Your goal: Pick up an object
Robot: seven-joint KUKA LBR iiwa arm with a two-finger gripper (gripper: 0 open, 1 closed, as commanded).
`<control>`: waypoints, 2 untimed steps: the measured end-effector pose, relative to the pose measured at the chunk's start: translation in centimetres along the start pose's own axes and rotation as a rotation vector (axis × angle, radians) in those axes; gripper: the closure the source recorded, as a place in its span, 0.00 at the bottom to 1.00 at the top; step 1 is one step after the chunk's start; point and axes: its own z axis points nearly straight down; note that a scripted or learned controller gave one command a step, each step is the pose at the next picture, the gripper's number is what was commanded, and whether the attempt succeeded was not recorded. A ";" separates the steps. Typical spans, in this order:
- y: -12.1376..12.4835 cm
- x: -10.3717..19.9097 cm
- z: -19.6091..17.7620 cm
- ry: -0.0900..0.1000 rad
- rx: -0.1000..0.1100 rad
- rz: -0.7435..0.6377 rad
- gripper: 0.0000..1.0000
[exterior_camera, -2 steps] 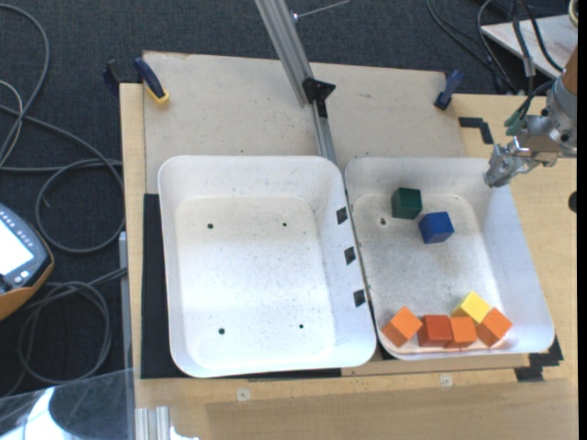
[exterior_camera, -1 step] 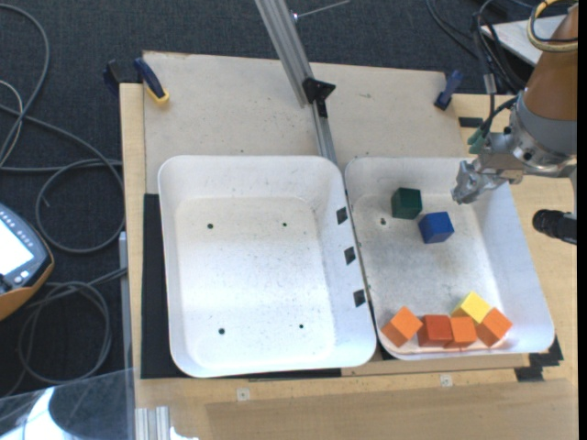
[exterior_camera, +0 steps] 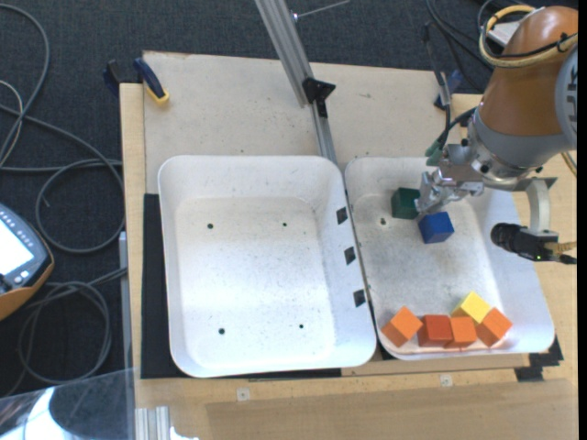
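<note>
The gripper (exterior_camera: 438, 193) is seen over the far part of the right bin (exterior_camera: 518, 273), hanging off the grey arm with the orange band that comes in from the right. A blue cube (exterior_camera: 437, 226) is parked right under the fingertips, tilted a bit, and it looks like it could be touching them, but whether it's actually pinched can't be told from this angle, and the finger spacing can't be made out either. A dark green block (exterior_camera: 404, 203) is sat just beside the blue one, on its left. Down at the near edge of the same bin a little row is lined up: an orange block (exterior_camera: 401, 325), a darker orange-red block (exterior_camera: 437, 329), a yellow block (exterior_camera: 475, 305) and another orange piece (exterior_camera: 494, 326), all bunched together. The left bin (exterior_camera: 183, 246) is sat alongside
</note>
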 end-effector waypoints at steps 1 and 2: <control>-2.2 4.9 0.9 0.000 0.001 0.001 1.00; -3.9 9.6 -0.2 0.000 -0.001 0.000 1.00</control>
